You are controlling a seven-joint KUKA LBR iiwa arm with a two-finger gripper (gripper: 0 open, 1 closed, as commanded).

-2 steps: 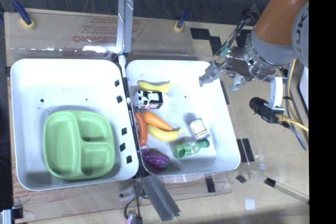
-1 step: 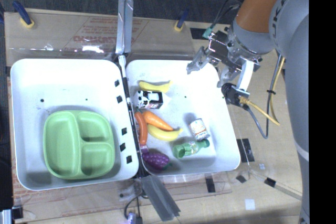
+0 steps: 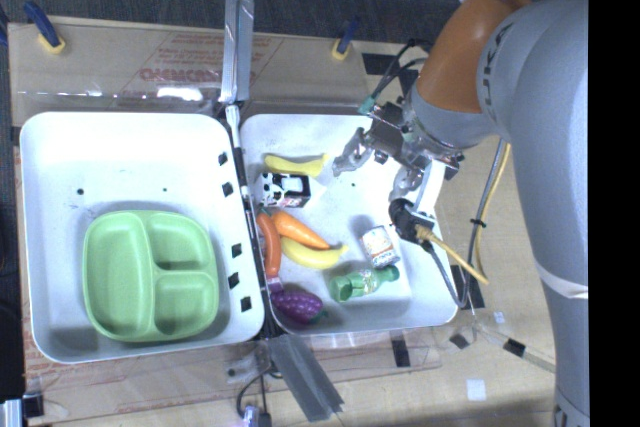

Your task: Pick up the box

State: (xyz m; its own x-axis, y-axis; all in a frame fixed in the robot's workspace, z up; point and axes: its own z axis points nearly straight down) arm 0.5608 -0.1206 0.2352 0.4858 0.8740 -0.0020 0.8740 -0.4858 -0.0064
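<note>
Grapes (image 3: 297, 304) lie nearest, at the front edge of the right bin (image 3: 432, 312), with a green bottle (image 3: 362, 283) and a small can (image 3: 379, 245) just beside them. Behind these a banana (image 3: 311, 254) touches a carrot (image 3: 298, 229), and a second carrot (image 3: 270, 246) runs along the bin's left wall. The box (image 3: 283, 188) — small, printed in black and white — sits further back, against the left wall, between the carrots in front and a second banana (image 3: 296, 163) behind it. The left bin (image 3: 46, 147) holds a green divided plate (image 3: 151, 273).

Gripper (image 3: 357, 154) hangs over the back of the right bin, near the box but apart from it and to its right, with nothing between its fingers. They appear spread, though the angle makes the width of the gap hard to judge.

Step in hand, as judged: approach, with the grasp not yet begun. To do it well the gripper should shift left until centred above the box, then descend straight. The neighbours crowd it — fingers set across the box's free sides should avoid catching the banana or the carrot, and the bin wall leaves little room on the left.
</note>
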